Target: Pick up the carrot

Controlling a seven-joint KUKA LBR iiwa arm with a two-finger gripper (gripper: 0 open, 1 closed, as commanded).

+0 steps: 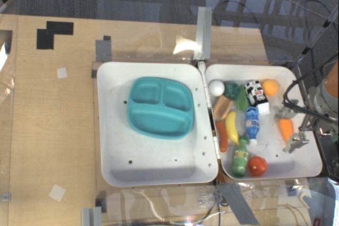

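Tomato (257, 165): front of right bin (312, 166), beside green bottle (240, 156).
Carrot (286, 128): right bin floor, just left of hand (297, 137).
Hand: fingers possibly parted; cannot tell, gripping nothing.

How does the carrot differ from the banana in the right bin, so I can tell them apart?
The carrot is orange; the banana is yellow. The carrot is shorter and tapers toward one end, while the banana is longer and gently curved. The carrot lies apart near the bin's right side, close to the end effector; the banana is packed among other items beside the blue bottle. Both lie flat in the right bin, running roughly top to bottom in the view.
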